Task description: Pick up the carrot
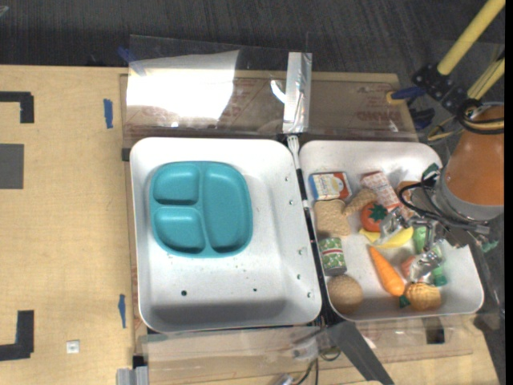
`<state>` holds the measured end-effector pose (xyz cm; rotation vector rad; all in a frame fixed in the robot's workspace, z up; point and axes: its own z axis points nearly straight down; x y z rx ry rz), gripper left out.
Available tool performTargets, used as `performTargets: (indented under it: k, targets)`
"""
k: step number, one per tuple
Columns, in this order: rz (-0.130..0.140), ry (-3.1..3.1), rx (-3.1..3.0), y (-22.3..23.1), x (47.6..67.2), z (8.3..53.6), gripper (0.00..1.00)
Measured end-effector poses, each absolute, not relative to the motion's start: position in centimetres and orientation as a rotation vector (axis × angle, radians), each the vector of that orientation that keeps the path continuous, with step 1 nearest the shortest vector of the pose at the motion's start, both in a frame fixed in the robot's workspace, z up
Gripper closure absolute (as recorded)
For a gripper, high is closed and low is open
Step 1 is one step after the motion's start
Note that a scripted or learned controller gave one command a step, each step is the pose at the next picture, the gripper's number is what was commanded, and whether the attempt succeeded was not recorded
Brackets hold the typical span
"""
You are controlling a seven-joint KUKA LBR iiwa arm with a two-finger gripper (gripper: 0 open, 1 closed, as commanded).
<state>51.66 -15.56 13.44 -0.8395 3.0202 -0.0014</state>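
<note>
The carrot (388, 272) is orange and tapered. It lies slanted on the floor of the right bin (465, 299), near the front, among toy food. My gripper (427, 253) hangs low over the same bin, just right of the carrot and a little behind it, with the orange band of the arm (479, 175) above it. Nothing in the view shows the carrot lifted; it rests on the bin floor, apart from the gripper. Wires and the wrist hide the gripper's tips.
Around the carrot lie a tomato (373, 216), a yellow piece (401, 237), a bread roll (423, 296), a brown potato (345, 290), a green can (333, 256), a cracker (332, 216) and a blue carton (329, 185). The left bin (272, 295) holds a teal divided plate (201, 207).
</note>
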Motion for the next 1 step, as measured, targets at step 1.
performTargets:
  k: [1]
  targets:
    - [-0.028,2.970,-1.001,-12.37,49.85,10.32,0.00]
